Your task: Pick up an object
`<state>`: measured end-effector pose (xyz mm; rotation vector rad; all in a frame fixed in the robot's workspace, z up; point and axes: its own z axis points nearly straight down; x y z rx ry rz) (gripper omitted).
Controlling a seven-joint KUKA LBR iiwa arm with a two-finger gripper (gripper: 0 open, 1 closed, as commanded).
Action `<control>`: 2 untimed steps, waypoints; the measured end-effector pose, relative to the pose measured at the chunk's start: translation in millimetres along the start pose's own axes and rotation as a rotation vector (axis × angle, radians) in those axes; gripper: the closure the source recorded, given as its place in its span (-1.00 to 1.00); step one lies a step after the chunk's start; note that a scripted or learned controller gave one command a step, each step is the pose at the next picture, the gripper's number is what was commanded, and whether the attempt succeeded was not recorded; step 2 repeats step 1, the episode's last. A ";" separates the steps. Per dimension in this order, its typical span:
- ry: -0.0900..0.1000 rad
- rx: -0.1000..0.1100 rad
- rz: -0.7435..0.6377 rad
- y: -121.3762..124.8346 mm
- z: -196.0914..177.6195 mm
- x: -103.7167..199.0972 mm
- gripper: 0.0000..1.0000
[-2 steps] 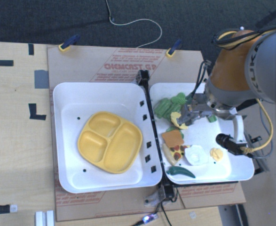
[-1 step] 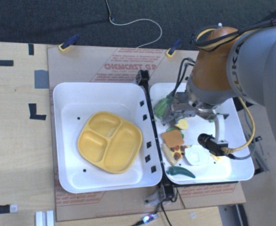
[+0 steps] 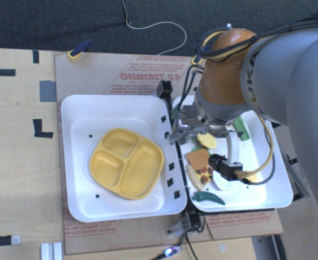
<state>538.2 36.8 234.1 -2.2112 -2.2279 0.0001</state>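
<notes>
The grey arm (image 3: 280, 75) fills the upper right of the scene, its orange band (image 3: 226, 64) bulging above the wrist as it leans down over the right bin (image 3: 278, 191). Brown cardboard (image 3: 110, 75) lies under both white bins.

The left bin (image 3: 75, 145) holds a yellow divided plate (image 3: 127, 162) with three compartments, lying slightly tilted in the middle of the bin floor.

The right bin is partly covered by the wrist. The gripper (image 3: 188, 126) sits low at the bin's left wall, close to the divider between the two bins; whether it is wide, narrow or holding anything cannot be told, since the wrist body hides it.

Several small toy foods, the things to be picked, lie in the right bin just near of the wrist. A pizza slice (image 3: 199, 167) rests beside the left wall, with a pale yellow piece (image 3: 206, 141) just far of it. A green stick-shaped piece (image 3: 241, 129) lies right of the wrist, and a dark green pepper (image 3: 208, 198) lies at the near edge of the bin. A black cable connector (image 3: 224, 167) with a yellow lead hangs over the pizza slice's right side.
</notes>
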 end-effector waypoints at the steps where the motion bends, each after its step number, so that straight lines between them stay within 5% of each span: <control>1: -0.001 0.001 0.000 2.9 3.2 47.7 1.00; 2: -0.001 0.001 0.000 2.9 3.2 47.7 1.00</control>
